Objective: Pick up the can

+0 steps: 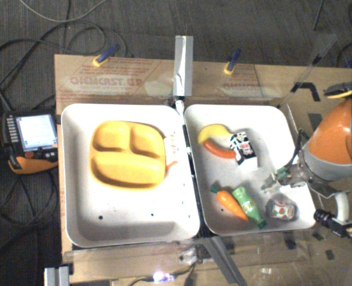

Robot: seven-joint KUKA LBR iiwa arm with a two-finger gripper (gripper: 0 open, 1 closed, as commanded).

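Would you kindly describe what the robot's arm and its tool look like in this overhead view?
The arm enters from the right as a rounded grey body with a broad orange band above the wrist. Its tool is a small grey-metal assembly with greenish glints. A dark cable fitting sits below the arm.

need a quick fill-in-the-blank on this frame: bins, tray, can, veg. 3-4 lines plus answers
1. The yellow tray lies in the ____ bin.
2. The can lies in the right bin, near its front-____ corner.
3. The carrot lies right beside the ____ bottle.
4. The banana touches a ____ sausage.

Missing words: left; right; green; red
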